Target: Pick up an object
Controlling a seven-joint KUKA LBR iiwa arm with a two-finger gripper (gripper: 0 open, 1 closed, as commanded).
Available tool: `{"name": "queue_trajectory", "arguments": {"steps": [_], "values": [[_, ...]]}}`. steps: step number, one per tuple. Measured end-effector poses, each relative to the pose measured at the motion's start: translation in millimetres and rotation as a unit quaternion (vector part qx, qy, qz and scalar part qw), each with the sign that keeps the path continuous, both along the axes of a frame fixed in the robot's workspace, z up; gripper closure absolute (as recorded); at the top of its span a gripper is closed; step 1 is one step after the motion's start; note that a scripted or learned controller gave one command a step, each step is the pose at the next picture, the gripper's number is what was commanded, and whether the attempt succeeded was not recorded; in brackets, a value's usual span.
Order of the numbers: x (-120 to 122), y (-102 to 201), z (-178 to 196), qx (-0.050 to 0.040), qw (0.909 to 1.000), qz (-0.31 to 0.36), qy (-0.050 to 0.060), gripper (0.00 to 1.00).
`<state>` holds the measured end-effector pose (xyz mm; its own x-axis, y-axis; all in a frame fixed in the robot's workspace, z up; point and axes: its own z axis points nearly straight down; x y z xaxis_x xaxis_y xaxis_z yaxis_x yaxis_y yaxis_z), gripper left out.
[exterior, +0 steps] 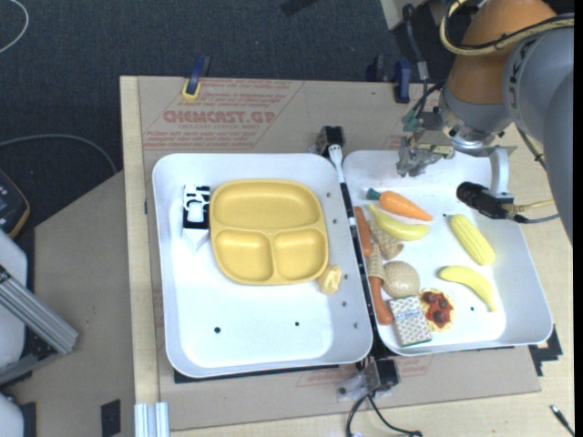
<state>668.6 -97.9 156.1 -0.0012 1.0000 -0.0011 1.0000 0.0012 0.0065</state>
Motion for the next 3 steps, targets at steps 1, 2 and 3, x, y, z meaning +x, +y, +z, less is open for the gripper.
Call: {"name": "queue_trajectory", "arguments": {"steps": [1,2,3], "values": [[5,0,65,-0.0003,1.0000,0.000,-0.001,1.00],[5,0,70,0.0000,1.0000,0.000,0.001,1.00],[-10,17,80,0.0011,1.0000,0.000,0.004,1.00]]}}
